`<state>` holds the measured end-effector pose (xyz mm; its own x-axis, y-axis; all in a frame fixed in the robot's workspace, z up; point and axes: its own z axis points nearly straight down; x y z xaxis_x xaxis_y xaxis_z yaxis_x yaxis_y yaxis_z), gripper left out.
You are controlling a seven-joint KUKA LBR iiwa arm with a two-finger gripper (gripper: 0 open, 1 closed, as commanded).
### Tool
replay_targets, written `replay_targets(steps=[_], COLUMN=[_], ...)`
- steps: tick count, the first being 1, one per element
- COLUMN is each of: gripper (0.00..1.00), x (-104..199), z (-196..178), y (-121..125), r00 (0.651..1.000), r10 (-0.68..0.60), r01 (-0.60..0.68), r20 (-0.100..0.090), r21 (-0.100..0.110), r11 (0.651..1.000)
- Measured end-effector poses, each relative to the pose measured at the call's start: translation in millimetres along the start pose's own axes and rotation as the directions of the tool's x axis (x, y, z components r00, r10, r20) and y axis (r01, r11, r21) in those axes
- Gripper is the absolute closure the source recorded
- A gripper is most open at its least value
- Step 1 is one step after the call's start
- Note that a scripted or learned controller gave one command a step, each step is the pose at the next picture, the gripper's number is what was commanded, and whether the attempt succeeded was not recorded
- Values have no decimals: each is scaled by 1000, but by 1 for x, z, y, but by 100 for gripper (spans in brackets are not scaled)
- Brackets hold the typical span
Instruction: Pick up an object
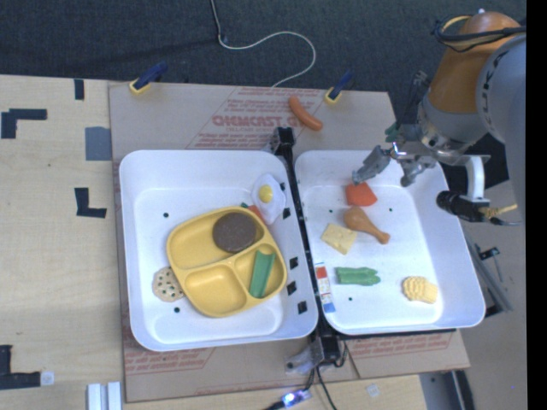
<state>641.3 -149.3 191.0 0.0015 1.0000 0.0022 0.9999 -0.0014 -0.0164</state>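
- Over the right bin [444, 254] hung the gripper [389, 169], fingers apart, just above an orange wedge [361, 195].
- Beside it lay a drumstick [366, 224], cheese [338, 238], beans [356, 276], corn [420, 289].
- Left bin [137, 229] held a yellow tray [201, 267].

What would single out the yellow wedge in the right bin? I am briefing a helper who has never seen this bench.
Start at the right bin, the one nearer the arm. Near its middle, left of the chicken drumstick and above the green vegetable, lies the cheese wedge. It is pale yellow and flat-sided, unlike the bumpy yellow corn near the right wall.
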Motion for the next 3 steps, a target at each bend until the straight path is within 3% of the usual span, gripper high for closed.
replay_targets(steps=[1,3], gripper=[0,0], x=[0,-1], z=[-10,105], y=[3,-12], r00=[1000,1000], r10=[-3,-3], r01=[3,4], r20=[2,2], r21=[-15,-10], r11=[1000,1000])
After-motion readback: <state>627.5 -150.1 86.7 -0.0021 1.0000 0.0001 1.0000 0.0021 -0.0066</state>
